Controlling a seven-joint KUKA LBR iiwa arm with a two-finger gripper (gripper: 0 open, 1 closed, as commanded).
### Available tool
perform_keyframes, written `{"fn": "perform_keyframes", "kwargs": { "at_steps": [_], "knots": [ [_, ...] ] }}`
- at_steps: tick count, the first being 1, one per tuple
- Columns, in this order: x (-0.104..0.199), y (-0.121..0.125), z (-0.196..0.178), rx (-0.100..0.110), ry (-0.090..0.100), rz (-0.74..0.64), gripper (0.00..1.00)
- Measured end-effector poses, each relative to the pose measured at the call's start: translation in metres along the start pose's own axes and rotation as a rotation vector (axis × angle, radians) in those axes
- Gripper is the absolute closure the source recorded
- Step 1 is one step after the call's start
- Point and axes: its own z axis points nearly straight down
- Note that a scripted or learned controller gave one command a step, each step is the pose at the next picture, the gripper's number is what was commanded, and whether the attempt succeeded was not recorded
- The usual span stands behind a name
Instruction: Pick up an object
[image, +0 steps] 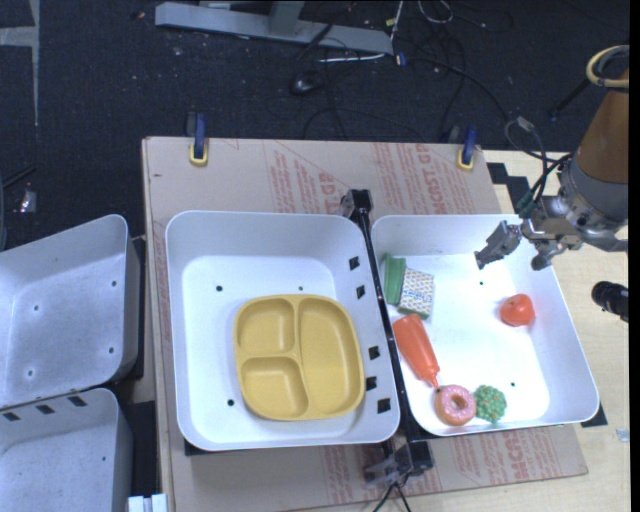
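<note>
The task names no single object, so the candidates are the small toy foods lying in the right-hand shallow white bin. A round red-orange toy tomato sits alone toward the bin's right edge, well apart from the rest. Along the left edge, near the divider between the bins, a green cylindrical toy lies beside a small pale patterned packet, the two touching or nearly so. Just below them an elongated orange carrot-shaped toy lies at a slant, pointing toward the bin's front edge. Near the front edge a pink-frosted toy doughnut rests just beside a green broccoli-like toy.

The two-finger gripper hangs over the back right corner of this bin, above and behind the tomato, not touching any of the toys. Its dark fingers are spread apart, with nothing between them. The grey arm with its orange band comes in from the right.

In the left-hand shallow white bin a yellow plastic plate with three compartments lies near the middle, toward the front edge. Both bins rest on a brown cardboard-covered bench top, held at its back edge by two yellow-and-blue clamps.
</note>
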Motion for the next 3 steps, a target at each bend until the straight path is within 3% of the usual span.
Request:
{"fn": "perform_keyframes", "kwargs": {
  "at_steps": [2,3],
  "knots": [
    [-0.003,0.004,0.091,0.004,0.0,0.002,0.0],
    [-0.005,-0.002,0.153,0.005,0.001,0.003,0.0]
  ]
}}
